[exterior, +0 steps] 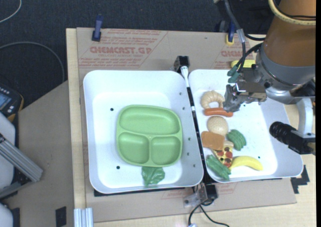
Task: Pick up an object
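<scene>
The arm comes in from the right and its gripper [231, 101] hangs low over the right bin [273, 168], toward that bin's far left part. That placing makes sense for a pick: the toy food is heaped along the bin's left side, so the tool has gone to where the targets are thickest. It sits right over the red sausage [219, 112] and beside the croissant [211, 98], either of which looks like the likely target. Whether the fingers are apart or together cannot be told, since the wrist body hides them from above. Nothing is visibly caught between them, so the pick looks not yet made.

The right bin holds everything worth taking. Along its left edge, from far to near, lie the croissant, the sausage, a pale bread roll [217, 123], an orange slice [212, 141] of something flat, and a dark green leafy piece [218, 166] at the near left corner. Nearer the middle sit a green vegetable [236, 139] and, by the near edge, a banana [246, 163].

The left bin [100, 121] carries a green divided plate [149, 135] at its centre, its three compartments bare. A small green leaf [152, 175] lies just off the plate's near rim, by the bin's near edge.
</scene>
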### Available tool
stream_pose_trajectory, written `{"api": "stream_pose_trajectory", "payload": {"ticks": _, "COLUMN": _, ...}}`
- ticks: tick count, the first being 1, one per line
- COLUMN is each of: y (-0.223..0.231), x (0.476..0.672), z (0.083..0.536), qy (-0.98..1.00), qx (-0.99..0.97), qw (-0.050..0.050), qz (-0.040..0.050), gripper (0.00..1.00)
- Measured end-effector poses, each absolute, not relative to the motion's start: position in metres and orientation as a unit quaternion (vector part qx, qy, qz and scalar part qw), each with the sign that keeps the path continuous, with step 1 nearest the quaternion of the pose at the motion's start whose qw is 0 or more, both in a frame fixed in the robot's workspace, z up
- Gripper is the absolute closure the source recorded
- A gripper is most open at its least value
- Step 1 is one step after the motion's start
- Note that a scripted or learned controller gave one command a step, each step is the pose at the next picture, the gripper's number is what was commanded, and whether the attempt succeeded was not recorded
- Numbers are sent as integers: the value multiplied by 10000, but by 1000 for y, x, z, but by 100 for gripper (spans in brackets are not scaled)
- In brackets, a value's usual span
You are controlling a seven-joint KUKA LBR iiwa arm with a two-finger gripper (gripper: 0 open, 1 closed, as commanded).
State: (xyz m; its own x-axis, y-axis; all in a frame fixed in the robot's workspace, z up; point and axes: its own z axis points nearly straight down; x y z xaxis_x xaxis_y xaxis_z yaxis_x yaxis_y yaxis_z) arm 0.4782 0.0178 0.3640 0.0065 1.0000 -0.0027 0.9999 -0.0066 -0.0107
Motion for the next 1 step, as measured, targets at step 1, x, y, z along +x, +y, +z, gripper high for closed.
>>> {"api": "stream_pose_trajectory", "payload": {"ticks": 1, "y": 55, "x": 479, "z": 337, "qy": -7085, "qx": -7057, "qw": 21, "qz": 16, "gripper": 100}}
